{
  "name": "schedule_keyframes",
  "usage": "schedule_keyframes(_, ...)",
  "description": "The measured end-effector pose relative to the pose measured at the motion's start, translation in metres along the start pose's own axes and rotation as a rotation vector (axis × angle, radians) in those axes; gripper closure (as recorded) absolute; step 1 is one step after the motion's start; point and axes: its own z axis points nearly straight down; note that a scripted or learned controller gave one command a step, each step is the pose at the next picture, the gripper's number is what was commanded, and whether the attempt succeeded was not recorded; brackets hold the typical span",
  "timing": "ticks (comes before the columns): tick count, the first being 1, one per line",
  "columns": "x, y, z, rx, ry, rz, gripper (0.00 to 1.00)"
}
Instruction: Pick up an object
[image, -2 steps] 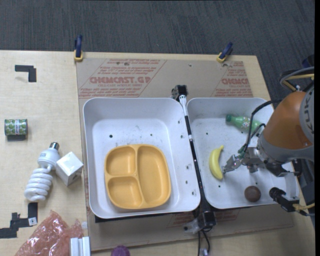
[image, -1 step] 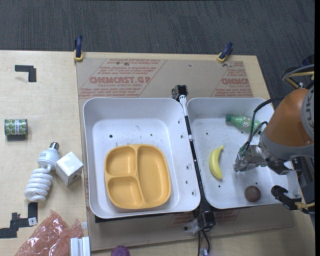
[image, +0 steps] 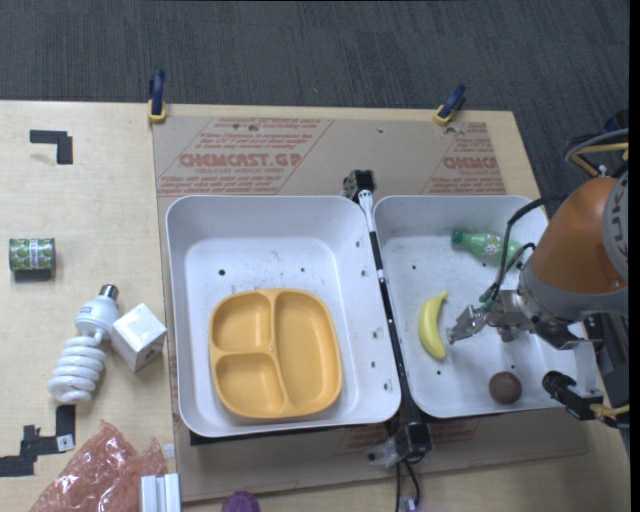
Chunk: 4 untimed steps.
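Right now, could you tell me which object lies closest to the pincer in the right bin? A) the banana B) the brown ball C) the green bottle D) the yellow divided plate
A: the banana lies just beside the pincer, nearer than the green bottle or the brown ball.

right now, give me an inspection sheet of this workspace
surface: brown bench board with red print, bearing a left white bin and a right white bin side by side
job's things: yellow banana, green plastic bottle and small brown ball, all in the right bin
clutter: yellow three-compartment plate in the left bin; white spiral light bulb, white cube, green can and pink mesh bag left of the bins
grippers: gripper low in the right bin, just right of the banana, nothing seen between its fingers
cables: black cable at the bench's near edge
surroundings: dark carpet
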Motion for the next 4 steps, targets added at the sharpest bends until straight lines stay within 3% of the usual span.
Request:
schedule_keyframes(1, -0.001, 0.001, -0.010, -0.003, -0.001, 0.001, 1.00)
schedule_keyframes(2, -0.001, 0.001, -0.010, -0.003, -0.001, 0.001, 0.00)
schedule_keyframes(3, 0.036, -0.028, 0.010, 0.002, 0.001, -0.001, 0.00)
schedule_keyframes(4, 0.035, -0.026, 0.000, -0.001, 0.000, 0.001, 1.00)
